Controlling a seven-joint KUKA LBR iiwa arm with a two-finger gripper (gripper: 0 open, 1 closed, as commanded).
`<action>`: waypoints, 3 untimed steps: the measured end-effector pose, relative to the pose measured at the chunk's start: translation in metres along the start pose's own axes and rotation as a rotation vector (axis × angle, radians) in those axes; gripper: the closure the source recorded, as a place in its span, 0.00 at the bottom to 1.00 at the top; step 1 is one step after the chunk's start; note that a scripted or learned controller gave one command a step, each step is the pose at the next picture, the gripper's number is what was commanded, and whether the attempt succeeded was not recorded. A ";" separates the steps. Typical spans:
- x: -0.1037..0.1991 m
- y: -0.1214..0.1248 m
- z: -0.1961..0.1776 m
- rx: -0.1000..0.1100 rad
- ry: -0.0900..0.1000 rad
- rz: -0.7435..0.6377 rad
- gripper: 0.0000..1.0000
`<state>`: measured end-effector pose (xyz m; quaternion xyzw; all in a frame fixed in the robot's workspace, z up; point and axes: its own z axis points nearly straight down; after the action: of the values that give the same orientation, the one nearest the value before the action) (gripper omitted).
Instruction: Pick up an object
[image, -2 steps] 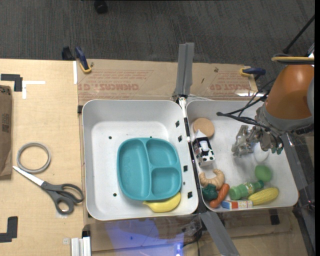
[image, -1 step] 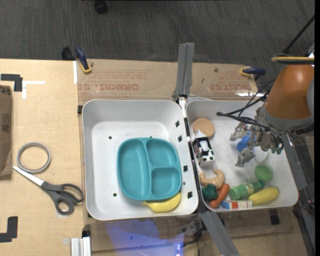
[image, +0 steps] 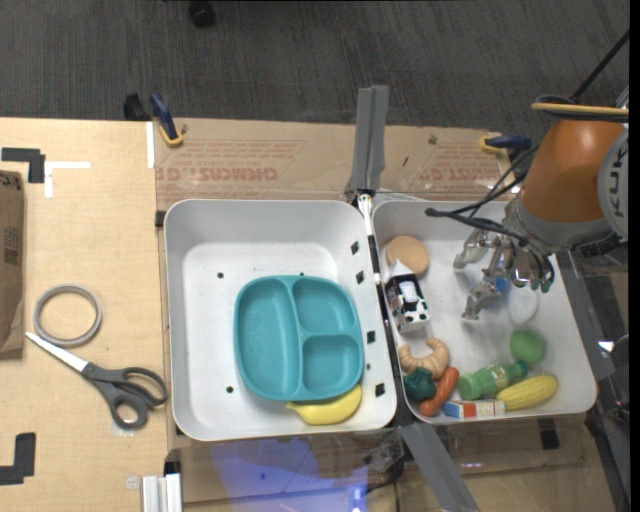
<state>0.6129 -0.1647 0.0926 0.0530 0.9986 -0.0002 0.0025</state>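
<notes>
The right-hand white bin (image: 572, 330) holds the loose items. A round tan bread-like disc (image: 408, 254) lies at its far left corner, with a small black-and-white boxy piece (image: 407, 301) just near of it against the left wall. Nearer still lie a curled tan croissant-shaped toy (image: 425, 354), a dark green piece (image: 419, 385) and an orange carrot-like stick (image: 441, 390). Along the near wall sit a small red-and-white flat box (image: 472, 409), a green bottle (image: 491, 380) on its side and a yellow corn cob (image: 527, 391). A round green ball-like object (image: 527, 346) rests just beyond the cob.

scissors (image: 105, 379), tape roll (image: 68, 314), blue clamp (image: 165, 118)
</notes>
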 end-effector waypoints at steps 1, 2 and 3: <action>0.023 -0.025 -0.001 0.000 0.001 0.074 0.00; -0.005 0.000 -0.001 0.000 -0.001 0.040 0.00; -0.007 0.000 -0.012 0.002 -0.007 0.038 1.00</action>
<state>0.6197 -0.1650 0.1045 0.0717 0.9974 -0.0013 0.0062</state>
